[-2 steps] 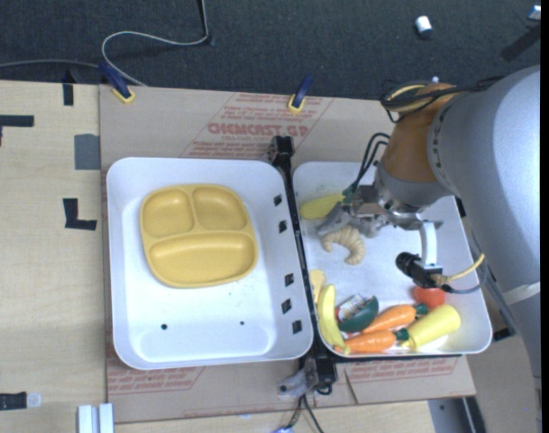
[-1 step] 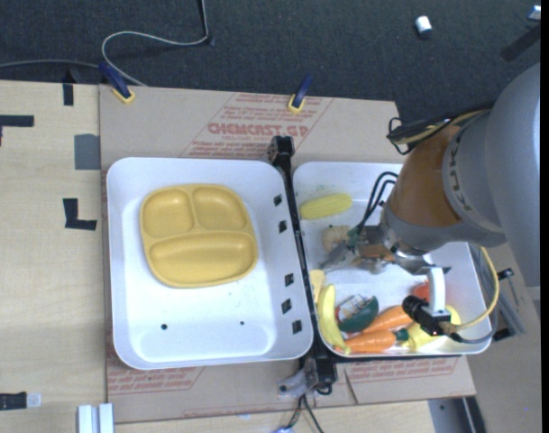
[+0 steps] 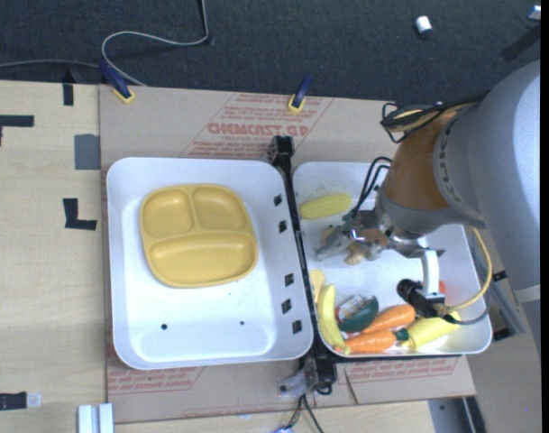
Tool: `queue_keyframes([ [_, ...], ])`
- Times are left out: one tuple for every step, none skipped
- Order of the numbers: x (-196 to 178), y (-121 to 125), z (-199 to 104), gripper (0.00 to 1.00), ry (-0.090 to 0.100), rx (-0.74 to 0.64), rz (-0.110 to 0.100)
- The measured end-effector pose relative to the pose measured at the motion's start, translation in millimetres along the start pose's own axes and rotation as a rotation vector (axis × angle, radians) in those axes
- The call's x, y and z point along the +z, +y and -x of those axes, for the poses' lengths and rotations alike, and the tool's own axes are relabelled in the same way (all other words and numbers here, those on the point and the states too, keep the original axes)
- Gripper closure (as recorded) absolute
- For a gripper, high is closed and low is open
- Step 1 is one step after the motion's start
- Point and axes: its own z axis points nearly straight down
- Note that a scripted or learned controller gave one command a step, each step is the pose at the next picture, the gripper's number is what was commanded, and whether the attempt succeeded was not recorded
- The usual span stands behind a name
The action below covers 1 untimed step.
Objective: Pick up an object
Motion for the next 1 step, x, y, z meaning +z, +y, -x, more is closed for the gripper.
queue_keyframes([
  [-9.5,0.0,0.0,1.0,0.0,0.0,0.001],
])
